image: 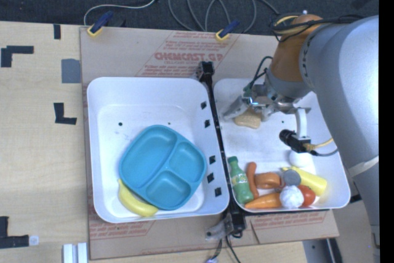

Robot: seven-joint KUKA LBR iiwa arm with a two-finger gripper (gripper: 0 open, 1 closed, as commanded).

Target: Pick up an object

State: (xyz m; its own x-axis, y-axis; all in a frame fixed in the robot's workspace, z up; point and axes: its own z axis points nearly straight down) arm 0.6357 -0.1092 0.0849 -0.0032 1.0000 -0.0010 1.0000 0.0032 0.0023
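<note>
My arm (345, 64) comes in from the right, grey with the orange band above the wrist, and my jaws (249, 106) hang low over the far part of the right bin (320, 132), close to the divider between the two bins. Just beneath and touching my tips lies a pale tan piece, like a bit of bread (249, 121), on the bin floor; I cannot tell whether my jaws are wide or narrow, nor whether they grip it. Along the near wall of the same bin lies a cluster of toy foods: a green bottle (239, 180) by the divider, an orange carrot (263, 200) along the wall, a brown sausage (266, 180) above it, a white ball (291, 196) with a red piece (308, 196) beside it, a small grey lump (291, 178), and a yellow piece (311, 181) toward the right wall. In the left bin (101, 95) a blue divided plate (162, 167) lies tilted, partly covering a yellow banana (135, 202) at the near corner. Both bins rest on a cardboard sheet (178, 55) on the wooden surface (37, 145), with cables (212, 0) looping on the dark floor beyond.
</note>
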